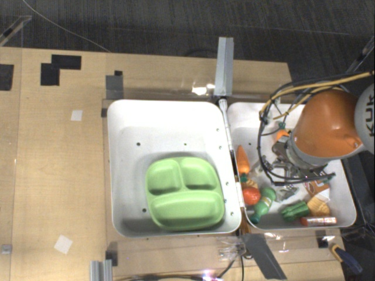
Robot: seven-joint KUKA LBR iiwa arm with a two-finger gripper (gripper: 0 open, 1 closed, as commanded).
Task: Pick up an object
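The right bin (246,122) holds several small toy foods: an orange carrot (242,160) by its left wall, a red tomato (251,196), a green bottle (263,203), a green pepper-like piece (295,211), a tan wedge (320,204) and a red-and-white tube (319,220). The arm's orange band (328,124) hangs over the middle of this bin and hides the gripper beneath it. Cables and the wrist cover the bin's centre. I see no object lifted.
The left bin (126,127) holds a green divided plate (184,193) in its near half. A metal post (224,66) stands behind the wall between the bins. Wooden bench top stretches to the left.
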